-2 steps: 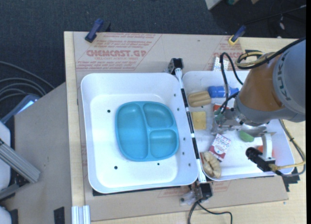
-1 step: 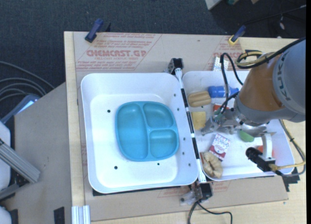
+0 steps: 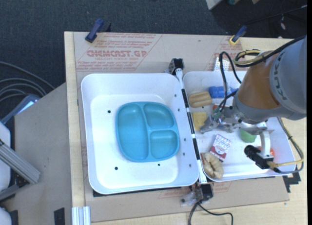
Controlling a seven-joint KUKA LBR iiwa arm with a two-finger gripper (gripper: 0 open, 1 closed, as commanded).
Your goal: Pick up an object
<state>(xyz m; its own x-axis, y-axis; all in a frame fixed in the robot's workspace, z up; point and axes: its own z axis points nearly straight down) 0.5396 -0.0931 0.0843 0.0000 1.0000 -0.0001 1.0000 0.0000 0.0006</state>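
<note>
My gripper (image 3: 218, 122) is low in the right bin (image 3: 287, 136), near its left side, with the grey arm and its orange band coming in from the right. Just left of the gripper lies a yellow piece (image 3: 199, 119). A tan cylinder (image 3: 200, 98) and a blue object (image 3: 217, 92) lie behind it. A red and white packet (image 3: 222, 146) sits in front of it, with a tan lumpy item (image 3: 212, 166) at the bin's front left corner. A green object (image 3: 248, 134) peeks out under the wrist. Nothing is seen held.
The left bin (image 3: 97, 97) holds a blue divided plate (image 3: 146, 131) in its middle. A black clamp (image 3: 176, 65) sits at the back where the two bins meet. Blue clips (image 3: 94, 30) mark the board's far edge.
</note>
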